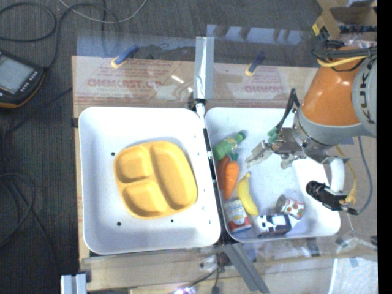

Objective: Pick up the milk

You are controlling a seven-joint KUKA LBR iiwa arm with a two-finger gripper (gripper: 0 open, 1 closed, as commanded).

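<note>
**One Small Carton, Crowded at the Bin's Near Wall**

Lying on its side, the black-and-white cow-patterned milk carton [273, 224] rests in the near part of the shallow white right-hand bin [323, 224], close against its near wall. A small silver can with a red-and-white label [292, 207] sits just beside the carton on its far right, and a round tub with a red and blue label [236, 216] stands near its left end. Beyond the tub lie a yellow toy banana [246, 193], an orange toy carrot [229, 174] and a green bottle-shaped toy [229, 144].

The carton looks like a light toy box, probably stiff enough to keep its shape under a modest squeeze, with smooth printed faces that could slip. Its flat long sides seem the best hold, taken across the narrow width near the middle; the can's closeness leaves little room for a finger on that side.

Well apart from the carton, over the far half of the same bin, the grey arm's two-finger gripper [264, 147] hovers with its fingers seemingly spread and nothing between them. The orange band [331, 97] rises above the wrist.

Across the divider, the left white bin [98, 164] holds a yellow three-compartment plastic tray [157, 177].
</note>
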